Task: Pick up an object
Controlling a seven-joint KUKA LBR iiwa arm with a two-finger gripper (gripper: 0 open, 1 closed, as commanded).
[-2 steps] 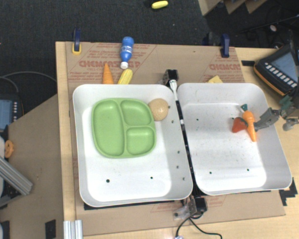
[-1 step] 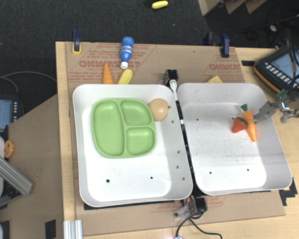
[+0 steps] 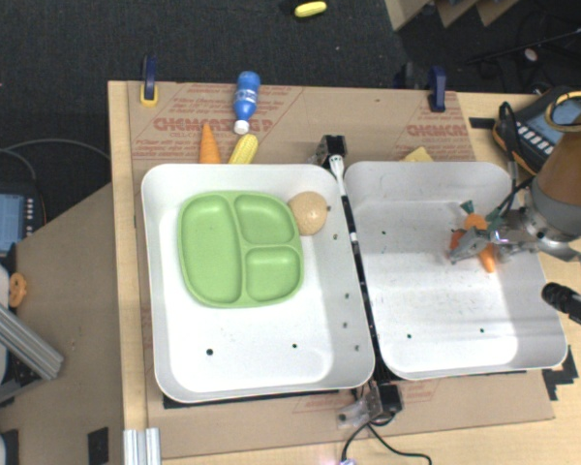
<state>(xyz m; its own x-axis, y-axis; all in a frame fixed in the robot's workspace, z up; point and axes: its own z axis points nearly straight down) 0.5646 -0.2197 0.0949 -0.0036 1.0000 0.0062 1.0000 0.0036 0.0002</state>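
My gripper (image 3: 473, 238) is low in the right bin (image 3: 436, 337), near its right side, with the arm coming in from the right edge. A small orange object with a teal-green tip (image 3: 476, 223) lies right at the gripper's end, partly covered by it. Whether it is held I cannot make out. In the left bin (image 3: 232, 366) sit a green divided plate (image 3: 238, 248) and a tan round object (image 3: 309, 211) touching the plate's upper right corner.
Behind the left bin, on the cardboard, lie a blue-and-white bottle (image 3: 245, 101), an orange carrot-like piece (image 3: 208, 146) and a yellow piece (image 3: 243, 149). A black clamp (image 3: 331, 148) sits between the bins at the back. A yellow object (image 3: 311, 10) lies on the dark floor.
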